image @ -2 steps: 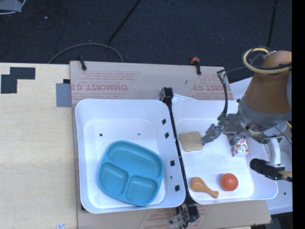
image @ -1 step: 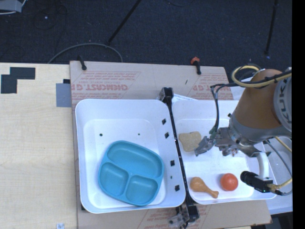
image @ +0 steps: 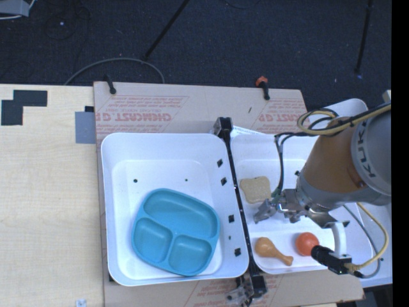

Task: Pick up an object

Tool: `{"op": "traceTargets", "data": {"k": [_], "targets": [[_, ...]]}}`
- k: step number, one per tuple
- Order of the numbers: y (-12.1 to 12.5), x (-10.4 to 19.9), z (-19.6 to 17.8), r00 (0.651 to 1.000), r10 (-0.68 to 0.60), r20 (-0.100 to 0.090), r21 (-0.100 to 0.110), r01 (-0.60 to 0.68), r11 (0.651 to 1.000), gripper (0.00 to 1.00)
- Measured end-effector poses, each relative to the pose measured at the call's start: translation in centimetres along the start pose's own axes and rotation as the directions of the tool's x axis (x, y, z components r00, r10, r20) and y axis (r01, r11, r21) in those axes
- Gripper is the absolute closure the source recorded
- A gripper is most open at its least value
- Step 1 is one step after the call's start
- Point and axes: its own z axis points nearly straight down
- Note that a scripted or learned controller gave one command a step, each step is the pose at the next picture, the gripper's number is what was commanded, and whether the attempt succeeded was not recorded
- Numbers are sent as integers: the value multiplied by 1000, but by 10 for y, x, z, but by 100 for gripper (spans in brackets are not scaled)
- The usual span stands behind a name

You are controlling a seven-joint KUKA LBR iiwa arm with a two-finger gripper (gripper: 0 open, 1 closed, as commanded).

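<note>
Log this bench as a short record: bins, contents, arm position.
left bin: blue divided plate
right bin: tan bread slice, tan pear-shaped toy, orange ball
arm: reaches in from the right, over the right bin
gripper: low, just below the bread slice, above the pear-shaped toy
held object: none visible

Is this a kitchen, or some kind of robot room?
Probably a robot lab, not a kitchen. A grey and orange arm reaches over two white bins holding toy things: a blue divided plate, a small orange ball. Cables trail over dark carpet behind the bench.
</note>
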Motion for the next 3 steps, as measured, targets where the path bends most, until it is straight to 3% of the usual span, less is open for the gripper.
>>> {"op": "traceTargets", "data": {"k": [1,3], "targets": [[1,-2,-13,1000,7,0,-4,-7,1000,100],[-2,-3,-97,1000,-1,2,-11,1,1000,100]]}}
